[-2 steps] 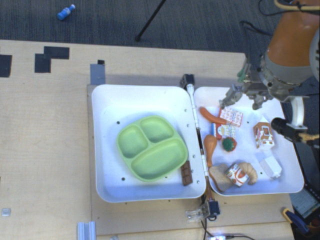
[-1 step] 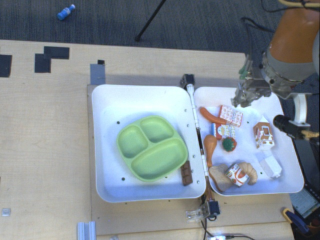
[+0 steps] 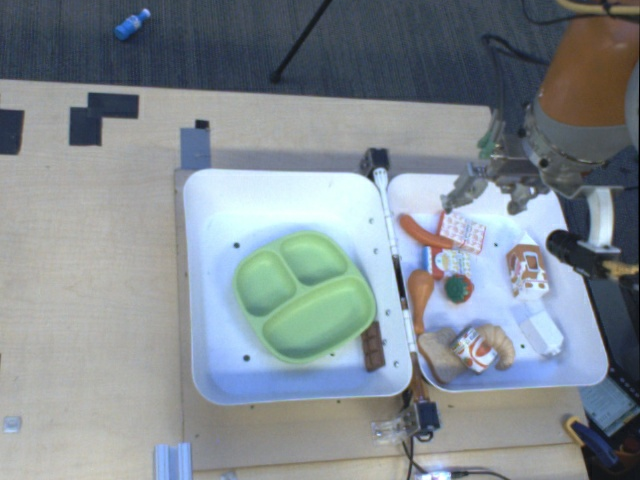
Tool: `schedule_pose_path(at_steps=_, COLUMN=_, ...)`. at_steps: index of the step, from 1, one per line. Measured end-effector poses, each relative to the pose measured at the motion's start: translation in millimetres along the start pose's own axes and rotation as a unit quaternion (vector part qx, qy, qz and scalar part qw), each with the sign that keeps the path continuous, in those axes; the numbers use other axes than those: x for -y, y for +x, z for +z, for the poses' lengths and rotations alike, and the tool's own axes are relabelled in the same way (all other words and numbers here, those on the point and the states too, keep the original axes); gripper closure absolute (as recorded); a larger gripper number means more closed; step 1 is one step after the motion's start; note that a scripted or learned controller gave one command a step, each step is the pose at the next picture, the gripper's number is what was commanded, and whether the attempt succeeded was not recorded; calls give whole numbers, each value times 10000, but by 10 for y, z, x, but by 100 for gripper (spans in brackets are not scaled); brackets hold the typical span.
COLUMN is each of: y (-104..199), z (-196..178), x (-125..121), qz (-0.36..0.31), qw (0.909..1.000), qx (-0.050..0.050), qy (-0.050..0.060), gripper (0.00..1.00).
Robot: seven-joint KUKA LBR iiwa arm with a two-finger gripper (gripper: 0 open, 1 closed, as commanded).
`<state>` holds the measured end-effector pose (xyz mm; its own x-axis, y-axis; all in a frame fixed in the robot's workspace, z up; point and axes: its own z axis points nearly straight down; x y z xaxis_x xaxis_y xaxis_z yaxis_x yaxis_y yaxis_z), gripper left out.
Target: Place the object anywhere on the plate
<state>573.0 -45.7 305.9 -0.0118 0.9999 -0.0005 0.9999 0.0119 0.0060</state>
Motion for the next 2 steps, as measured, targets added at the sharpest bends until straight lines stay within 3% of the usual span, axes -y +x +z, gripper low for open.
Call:
schedule_pose_path(at_steps=1, y=5, z=-110, x=-11, qz=-32, qw=10000, qx=1, qy=-19, gripper=100)
schedule_pose_path(at_steps=2, y=5, z=-109, x=-10, qz=-32, qw=10000, qx=2, qy=-17, gripper=0)
